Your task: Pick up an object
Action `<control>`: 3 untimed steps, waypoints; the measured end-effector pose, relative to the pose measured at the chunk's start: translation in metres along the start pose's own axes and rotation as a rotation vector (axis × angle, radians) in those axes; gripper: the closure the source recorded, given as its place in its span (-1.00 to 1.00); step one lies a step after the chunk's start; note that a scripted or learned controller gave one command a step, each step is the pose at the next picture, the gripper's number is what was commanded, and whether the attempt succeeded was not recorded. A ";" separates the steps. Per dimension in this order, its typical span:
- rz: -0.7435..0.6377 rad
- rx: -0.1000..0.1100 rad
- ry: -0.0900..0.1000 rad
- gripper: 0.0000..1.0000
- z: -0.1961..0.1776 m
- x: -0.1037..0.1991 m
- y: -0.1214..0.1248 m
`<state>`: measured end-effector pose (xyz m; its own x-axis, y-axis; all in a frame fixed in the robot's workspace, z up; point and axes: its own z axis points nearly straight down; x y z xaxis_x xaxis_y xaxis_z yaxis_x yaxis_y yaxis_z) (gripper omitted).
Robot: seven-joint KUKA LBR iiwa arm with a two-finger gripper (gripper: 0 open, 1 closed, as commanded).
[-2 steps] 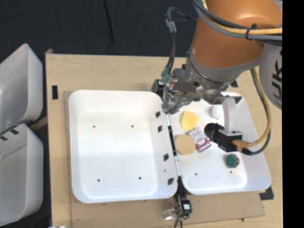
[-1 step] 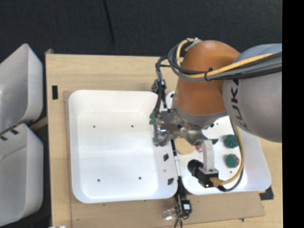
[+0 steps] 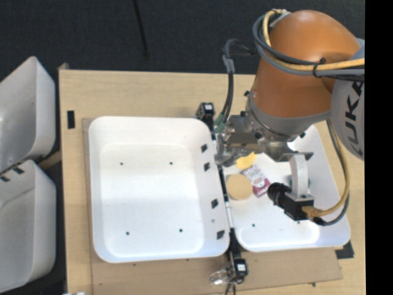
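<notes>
right bin: round tan disc, yellow piece, pink packet | gripper: state unreadable

Glossy white plastic bins on matt wooden bench

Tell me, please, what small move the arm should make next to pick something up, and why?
Probably a short descent onto the yellow piece. The gripper sits low over the right bin, near its left wall, with that piece just beside it and a tan round disc and a small pink-and-white packet lying a little farther off. Nothing shows between the fingers.
</notes>
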<state>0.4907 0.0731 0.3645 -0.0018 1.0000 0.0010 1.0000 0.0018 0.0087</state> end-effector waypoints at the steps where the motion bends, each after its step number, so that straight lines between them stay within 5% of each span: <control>1: -0.007 0.002 0.002 1.00 -0.050 0.070 0.000; 2: -0.004 -0.001 0.002 1.00 -0.122 0.099 0.002; 3: -0.004 -0.003 0.002 1.00 -0.190 0.151 0.068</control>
<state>0.5564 0.2239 0.5552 -0.0060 1.0000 0.0030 0.9999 0.0060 0.0117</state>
